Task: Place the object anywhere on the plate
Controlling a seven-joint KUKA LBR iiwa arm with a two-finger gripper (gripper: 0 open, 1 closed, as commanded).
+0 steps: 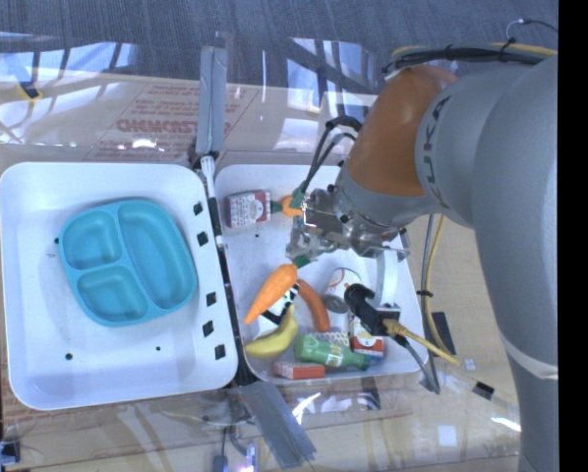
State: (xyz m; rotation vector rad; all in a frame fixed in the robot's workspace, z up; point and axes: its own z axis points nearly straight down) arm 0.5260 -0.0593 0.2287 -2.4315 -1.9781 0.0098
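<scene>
Meanwhile the carrot [273, 291] lies slantwise in the right bin [237, 293] — tip up-right, toward the gripper [309, 246], whose grip I cannot tell; blue plate [127, 261] sits left.

Plate [127, 261] lies in the middle of the left bin [38, 362]. Right bin [237, 187] holds a carrot [273, 291] near its centre, banana [274, 337] and bottle [331, 353] by the front edge, ketchup bottle [247, 207] at the back left corner.
</scene>
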